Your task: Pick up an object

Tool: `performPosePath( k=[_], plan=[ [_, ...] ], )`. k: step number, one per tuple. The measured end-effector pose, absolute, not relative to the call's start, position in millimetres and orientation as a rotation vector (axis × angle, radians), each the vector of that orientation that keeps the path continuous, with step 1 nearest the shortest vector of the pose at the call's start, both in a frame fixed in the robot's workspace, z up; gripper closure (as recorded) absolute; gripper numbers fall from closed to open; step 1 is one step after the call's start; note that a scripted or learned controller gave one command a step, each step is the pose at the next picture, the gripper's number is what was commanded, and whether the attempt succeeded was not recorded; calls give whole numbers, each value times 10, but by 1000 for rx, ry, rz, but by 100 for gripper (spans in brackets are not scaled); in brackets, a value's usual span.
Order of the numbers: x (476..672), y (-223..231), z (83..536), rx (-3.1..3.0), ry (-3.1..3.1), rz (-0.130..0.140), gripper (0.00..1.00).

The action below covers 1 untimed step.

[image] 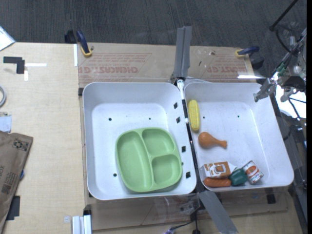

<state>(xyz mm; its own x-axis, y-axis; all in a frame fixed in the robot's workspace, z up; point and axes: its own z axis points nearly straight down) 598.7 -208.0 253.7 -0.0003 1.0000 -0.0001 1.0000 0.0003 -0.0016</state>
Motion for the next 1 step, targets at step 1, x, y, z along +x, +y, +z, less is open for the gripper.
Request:
performPosePath(
  k=[1],
  plan=[
    [6185, -1790, 1425, -2276, -2164, 3, 0]
  ],
)
